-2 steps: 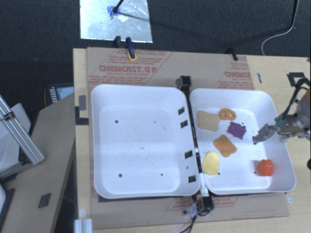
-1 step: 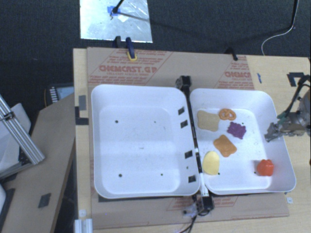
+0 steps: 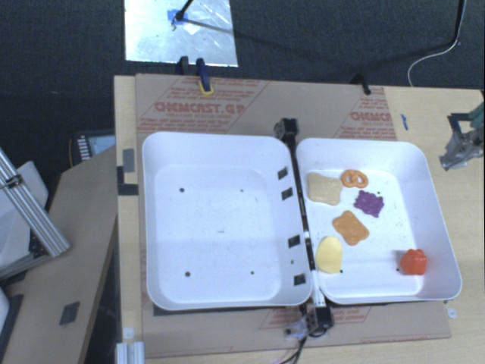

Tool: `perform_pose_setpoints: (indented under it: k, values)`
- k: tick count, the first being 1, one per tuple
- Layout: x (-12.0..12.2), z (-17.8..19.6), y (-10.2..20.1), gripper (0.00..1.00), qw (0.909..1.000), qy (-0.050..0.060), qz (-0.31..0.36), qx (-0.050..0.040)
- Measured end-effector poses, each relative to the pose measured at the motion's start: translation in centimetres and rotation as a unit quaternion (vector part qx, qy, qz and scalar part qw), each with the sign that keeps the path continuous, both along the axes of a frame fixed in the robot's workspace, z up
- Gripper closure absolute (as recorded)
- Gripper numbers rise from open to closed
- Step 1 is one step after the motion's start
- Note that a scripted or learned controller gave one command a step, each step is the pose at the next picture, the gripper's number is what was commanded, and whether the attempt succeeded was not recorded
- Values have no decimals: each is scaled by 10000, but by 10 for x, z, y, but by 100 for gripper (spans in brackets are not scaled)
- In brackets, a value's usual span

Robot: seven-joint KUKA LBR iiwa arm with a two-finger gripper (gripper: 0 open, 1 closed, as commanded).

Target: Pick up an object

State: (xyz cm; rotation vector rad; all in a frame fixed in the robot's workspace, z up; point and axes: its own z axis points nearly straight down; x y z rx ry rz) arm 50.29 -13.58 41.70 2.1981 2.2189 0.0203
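Note:
The right bin holds several small objects: a beige flat piece, an orange pretzel shape, a purple piece, an orange flat piece, a pale yellow lemon shape and a red-orange tomato shape. My gripper hangs at the far right edge of the view, outside the right bin and beyond its far right corner. It is apart from all the objects, and I see nothing held in it.
The left bin sits beside the right one, joined by a black clipped divider. Both rest on a cardboard sheet. A shiny metal plate lies at the back. A cable curls at the top right.

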Motion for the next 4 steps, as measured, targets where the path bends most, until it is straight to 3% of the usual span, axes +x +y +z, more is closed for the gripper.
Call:
perform_pose_setpoints:
  k: [1,2,3,4]
  values:
    - [17,-32,109,100,9999,105,33,35]
    - [47,-71,193,100,9999,115,18,31]
    - [-12,-8,262,100,10000,74,22,46]
    - [-16,63,233,100,10000,57,-51,31]
